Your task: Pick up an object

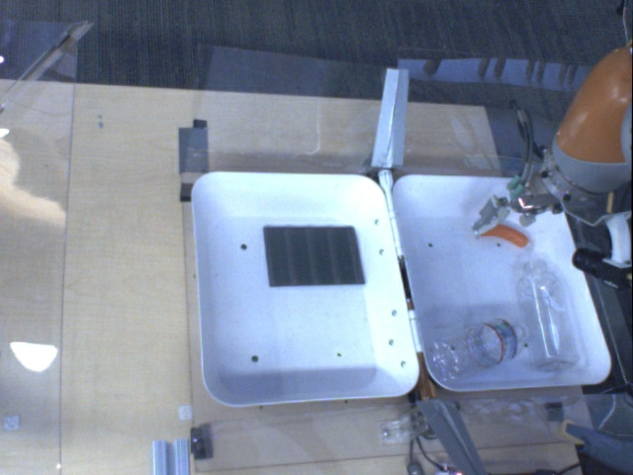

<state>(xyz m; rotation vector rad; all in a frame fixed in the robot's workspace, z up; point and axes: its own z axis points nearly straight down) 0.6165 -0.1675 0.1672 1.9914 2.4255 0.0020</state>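
A small orange carrot-shaped object (pixel 511 237) lies in the upper part of the right bin (pixel 435 265). My gripper (pixel 506 213) hangs just above it, reaching in from the right under the orange wrist band, open with nothing between its fingers. A clear plastic bottle (pixel 542 313) lies lengthwise near the right wall of the same bin. A clear cup with a dark band (pixel 489 343) lies on its side near the bin's front edge.
The left bin (pixel 227 315) holds a flat dark grey ribbed pad (pixel 314 255) near its middle. A metal divider post (pixel 389 127) stands behind the gap between the bins. Black cabling and arm parts (pixel 603 255) crowd the right bin's right edge.
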